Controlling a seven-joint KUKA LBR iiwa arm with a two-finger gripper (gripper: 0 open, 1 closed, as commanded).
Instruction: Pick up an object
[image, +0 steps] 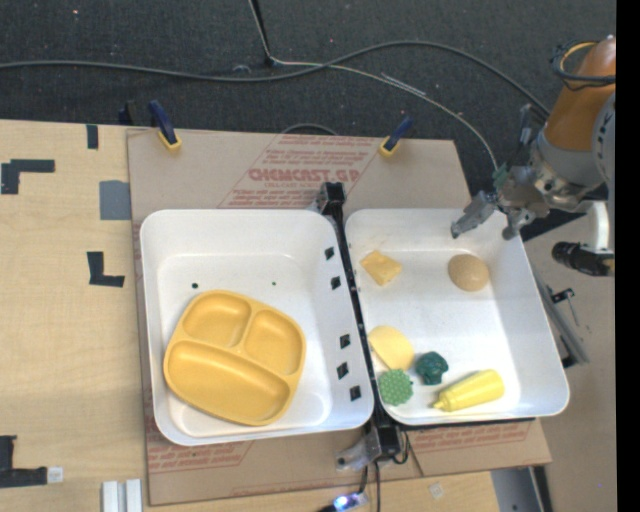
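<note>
- Left bin (160, 250): holds one yellow divided plate (235, 356), lying flat.
- Right bin (520, 330): holds a tan ball (467, 271), a pale yellow wedge (380, 267), a yellow oval piece (391, 347), a light green knobbly ball (395, 386), a dark green piece (432, 367) and a yellow corn cob (469, 390).
- Gripper (487, 218): above the right bin's far right corner, fingers spread apart, nothing between them; the tan ball lies near, just below.

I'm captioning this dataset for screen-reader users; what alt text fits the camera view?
A robot arm reaches in from the right, its open claw above the right bin's far edge, holding nothing. That bin holds a tan ball, yellow wedge, yellow oval, two green pieces and a corn cob; the left bin holds a yellow divided plate.
</note>
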